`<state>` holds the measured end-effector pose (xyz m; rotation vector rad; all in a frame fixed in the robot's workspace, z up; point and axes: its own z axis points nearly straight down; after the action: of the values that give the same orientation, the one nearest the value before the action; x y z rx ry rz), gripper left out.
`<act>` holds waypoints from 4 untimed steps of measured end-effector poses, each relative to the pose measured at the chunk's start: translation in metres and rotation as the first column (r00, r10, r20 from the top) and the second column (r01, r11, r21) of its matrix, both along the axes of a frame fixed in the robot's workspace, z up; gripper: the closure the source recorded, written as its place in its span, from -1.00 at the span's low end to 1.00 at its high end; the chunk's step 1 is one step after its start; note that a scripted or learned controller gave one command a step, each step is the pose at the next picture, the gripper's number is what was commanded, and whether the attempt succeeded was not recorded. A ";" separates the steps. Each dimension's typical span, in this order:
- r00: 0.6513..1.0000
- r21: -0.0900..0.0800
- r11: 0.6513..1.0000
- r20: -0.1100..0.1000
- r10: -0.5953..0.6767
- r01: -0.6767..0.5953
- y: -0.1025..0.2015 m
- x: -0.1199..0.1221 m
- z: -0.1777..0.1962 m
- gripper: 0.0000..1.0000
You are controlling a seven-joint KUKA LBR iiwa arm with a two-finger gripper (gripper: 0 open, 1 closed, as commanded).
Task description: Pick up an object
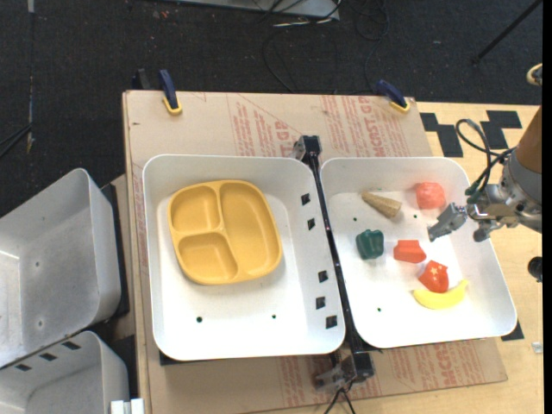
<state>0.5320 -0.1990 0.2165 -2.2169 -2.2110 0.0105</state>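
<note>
The gripper (452, 221) is positioned over the right bin (496, 317), near a red block (410, 251); finger state cannot be determined. A yellow plate (225, 231) occupies the left bin (164, 317)

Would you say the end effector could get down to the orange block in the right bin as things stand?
Probably yes. The end effector hovers just right of and above the orange block, which lies apart from the green pepper and the red piece, with nothing over it.
</note>
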 end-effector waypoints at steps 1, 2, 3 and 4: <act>1.000 -0.003 1.000 0.012 0.003 -0.003 0.000 0.003 0.006 -1.00; 1.000 -0.002 1.000 0.008 0.001 -0.001 -0.005 -0.001 -0.040 -1.00; 1.000 -0.001 1.000 0.007 0.002 -0.002 0.006 0.000 -0.092 -1.00; 1.000 -0.001 1.000 0.009 0.001 -0.001 0.007 0.000 -0.126 -1.00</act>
<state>0.5317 -0.1922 0.0904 -2.2205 -2.2172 0.0021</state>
